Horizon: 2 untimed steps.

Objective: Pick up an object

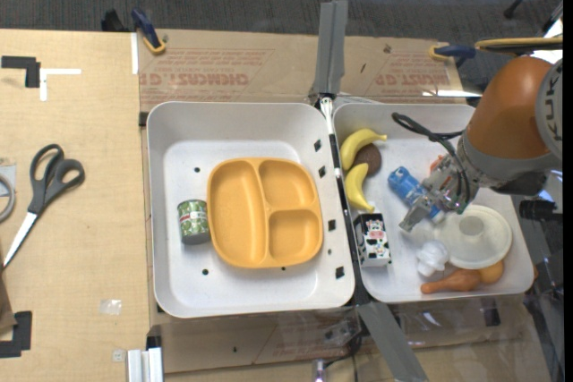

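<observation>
Hovering gripper (421, 215) low in right bin (394, 282), fingers spread, pinching nothing | blue object (405, 184) just beside it, bananas (358, 161) at left wall, white bowl (477, 233) right | left bin (170, 192): yellow divided plate (265, 212), green can (192, 221) beside it

The arm (515, 116) is cut off by the right edge; the right bin's (385, 286) far-right corner is hidden beneath it.

Right bin (528, 282) crowded; bare floor beside yellow plate (265, 212)
</observation>
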Tool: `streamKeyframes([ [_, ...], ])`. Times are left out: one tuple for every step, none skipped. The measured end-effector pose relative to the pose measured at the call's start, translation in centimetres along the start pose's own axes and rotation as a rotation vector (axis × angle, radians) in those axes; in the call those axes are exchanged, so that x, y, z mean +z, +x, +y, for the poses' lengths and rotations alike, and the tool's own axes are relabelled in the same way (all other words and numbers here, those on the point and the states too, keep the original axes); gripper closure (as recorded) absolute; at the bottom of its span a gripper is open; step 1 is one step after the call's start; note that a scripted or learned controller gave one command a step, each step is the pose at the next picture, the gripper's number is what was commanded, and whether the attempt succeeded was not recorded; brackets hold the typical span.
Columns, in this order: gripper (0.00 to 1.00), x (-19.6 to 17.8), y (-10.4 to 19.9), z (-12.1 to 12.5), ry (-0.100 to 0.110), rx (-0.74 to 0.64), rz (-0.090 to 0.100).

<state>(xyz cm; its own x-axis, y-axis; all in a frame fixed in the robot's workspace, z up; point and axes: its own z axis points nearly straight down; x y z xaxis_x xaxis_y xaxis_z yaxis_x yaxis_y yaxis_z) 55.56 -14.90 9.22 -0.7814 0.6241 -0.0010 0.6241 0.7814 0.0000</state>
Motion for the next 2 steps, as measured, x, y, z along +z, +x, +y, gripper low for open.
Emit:
streamKeyframes([
  [0.00,-0.1,-1.2,7.9,-0.001,0.192,-0.003],
  [0.00,0.0,1.6,4.6,0.001,0.245,-0.001],
])
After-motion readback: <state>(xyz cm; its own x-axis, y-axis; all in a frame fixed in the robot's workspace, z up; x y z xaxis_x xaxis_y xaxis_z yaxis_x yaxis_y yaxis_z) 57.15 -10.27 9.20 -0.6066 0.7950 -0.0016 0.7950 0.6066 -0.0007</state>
